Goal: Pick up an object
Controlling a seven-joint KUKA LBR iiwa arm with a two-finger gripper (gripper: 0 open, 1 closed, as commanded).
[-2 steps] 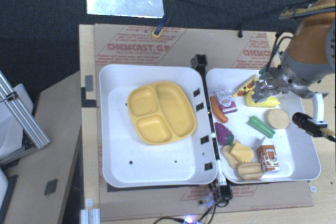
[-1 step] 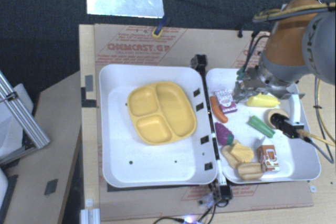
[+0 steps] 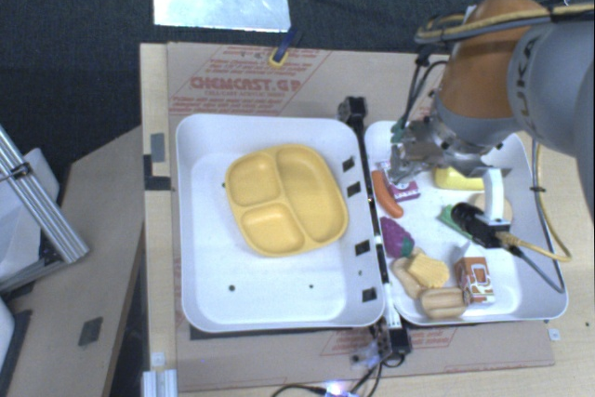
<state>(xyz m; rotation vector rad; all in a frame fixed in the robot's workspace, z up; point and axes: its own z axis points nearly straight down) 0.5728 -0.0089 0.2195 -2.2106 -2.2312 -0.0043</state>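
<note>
In the camera view, the grey arm (image 3: pixel 558 79) is reaching in from the right and leaning over the right bin (image 3: pixel 547 282). The gripper (image 3: pixel 402 165) is hanging low at that bin's upper left corner, close to the wall between the two bins. Whether it is spread or closed cannot be told from this angle, and nothing is visibly being held.

Right under the gripper, a pink-and-white packet (image 3: pixel 406 191) is lying flat, with an orange sausage-shaped toy (image 3: pixel 386 193) sitting just beside it on the left. A pale yellow block (image 3: pixel 456 178) is resting beneath the wrist, partly covered by it. Further down the bin, a purple toy (image 3: pixel 398 240) is lying along the left wall, and a yellow wedge (image 3: pixel 429 271) is lying just below it. A tan bun (image 3: pixel 442 301) is sitting near the lower rim, and a small orange carton (image 3: pixel 476 280) is standing beside it.

The left bin (image 3: pixel 191 228) is holding a yellow divided plate (image 3: pixel 284 200), which is lying at a slant. Both bins are resting on a cardboard sheet (image 3: pixel 251 84).
</note>
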